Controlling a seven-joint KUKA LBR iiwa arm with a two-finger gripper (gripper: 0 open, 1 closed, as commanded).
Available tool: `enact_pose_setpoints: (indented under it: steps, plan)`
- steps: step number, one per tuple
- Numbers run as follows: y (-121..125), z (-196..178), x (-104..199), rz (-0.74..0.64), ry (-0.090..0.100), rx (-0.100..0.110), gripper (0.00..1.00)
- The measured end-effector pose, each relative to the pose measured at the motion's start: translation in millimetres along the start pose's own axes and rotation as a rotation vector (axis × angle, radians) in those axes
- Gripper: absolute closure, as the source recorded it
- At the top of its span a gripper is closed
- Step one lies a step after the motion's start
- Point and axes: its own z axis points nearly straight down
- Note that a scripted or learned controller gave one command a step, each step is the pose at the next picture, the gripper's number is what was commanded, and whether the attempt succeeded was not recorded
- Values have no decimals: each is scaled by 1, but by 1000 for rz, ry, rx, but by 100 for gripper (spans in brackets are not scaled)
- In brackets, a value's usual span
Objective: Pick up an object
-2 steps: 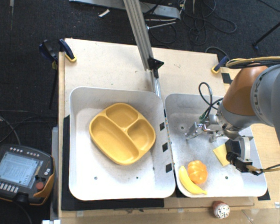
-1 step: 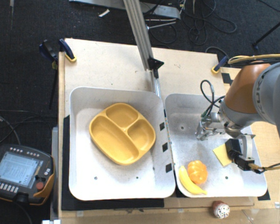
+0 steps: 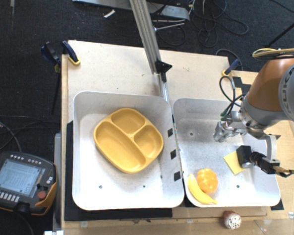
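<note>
A small speckled ball (image 3: 232, 220) lies on the desk (image 3: 115, 68) just outside the near rim of the right bin (image 3: 196, 117). Inside that bin, at its near left corner, a banana (image 3: 198, 192) lies along the rim with an orange (image 3: 208, 179) touching its upper side. Further right, a flat yellow block (image 3: 232, 162) lies on the bin floor, its right edge under a black part of the arm. The floor between the fruit and the block is bare, and so is the bin's far left area.

The gripper (image 3: 222, 134) hangs over the middle of the right bin, above the yellow block and apart from it; whether it is open or closed cannot be told from this angle, and nothing shows in it.

The left bin (image 3: 83, 185) holds a yellow divided plate (image 3: 128, 139) near its centre, with free floor all around it up to the rims. The two bins touch along their shared edge. At the far side, a slanted metal bar (image 3: 148, 32) rises from the desk.
</note>
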Motion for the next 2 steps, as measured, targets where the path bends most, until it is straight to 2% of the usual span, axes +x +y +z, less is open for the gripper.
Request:
enact_pose_setpoints:
  steps: [2]
  plan:
    - [-4,-94,-8,-3,-1,-2,100]
